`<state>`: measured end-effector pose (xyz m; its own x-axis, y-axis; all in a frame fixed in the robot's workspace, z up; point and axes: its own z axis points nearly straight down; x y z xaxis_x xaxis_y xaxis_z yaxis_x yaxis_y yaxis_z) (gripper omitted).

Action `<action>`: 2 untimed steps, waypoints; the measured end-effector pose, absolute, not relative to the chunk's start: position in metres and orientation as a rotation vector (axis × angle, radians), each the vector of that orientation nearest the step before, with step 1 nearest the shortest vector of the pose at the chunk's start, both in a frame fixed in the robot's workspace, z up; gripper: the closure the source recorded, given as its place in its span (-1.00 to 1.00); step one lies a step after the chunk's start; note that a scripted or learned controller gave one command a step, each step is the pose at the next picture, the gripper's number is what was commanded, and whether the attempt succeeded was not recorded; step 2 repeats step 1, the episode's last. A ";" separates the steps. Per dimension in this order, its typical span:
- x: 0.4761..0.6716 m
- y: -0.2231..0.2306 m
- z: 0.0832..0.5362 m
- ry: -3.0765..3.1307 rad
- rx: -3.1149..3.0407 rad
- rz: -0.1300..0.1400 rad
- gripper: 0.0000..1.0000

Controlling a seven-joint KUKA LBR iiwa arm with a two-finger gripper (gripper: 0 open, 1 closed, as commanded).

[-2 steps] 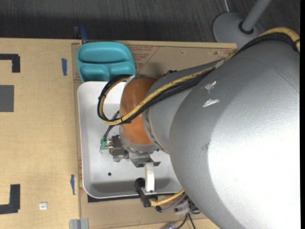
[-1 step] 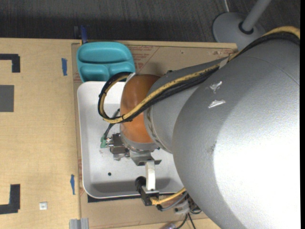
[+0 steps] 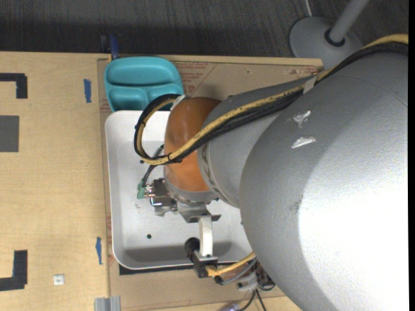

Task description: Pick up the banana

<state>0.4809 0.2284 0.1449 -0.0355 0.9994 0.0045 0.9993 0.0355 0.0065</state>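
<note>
My arm reaches in from the right and covers most of the view. Its orange band (image 3: 188,141) hangs over the white bin (image 3: 123,193). Below the band, the metal wrist block and the gripper (image 3: 159,196) point down into the middle of the bin, close to its floor. The wrist hides the space between the gripper's tips. Only the bin's bare left strip and front corner are visible. The arm hides whatever lies under it.
A teal moulded tray (image 3: 142,83) sits at the bin's far edge. A black and yellow cable loop (image 3: 139,138) hangs off the wrist over the bin. Brown board with blue tape marks (image 3: 87,91) lies to the left. A grey stand base (image 3: 318,37) is at the top right.
</note>
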 end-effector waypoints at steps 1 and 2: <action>0.481 0.229 0.155 2.260 2.179 0.013 1.00; 0.481 0.229 0.155 2.260 2.179 0.013 1.00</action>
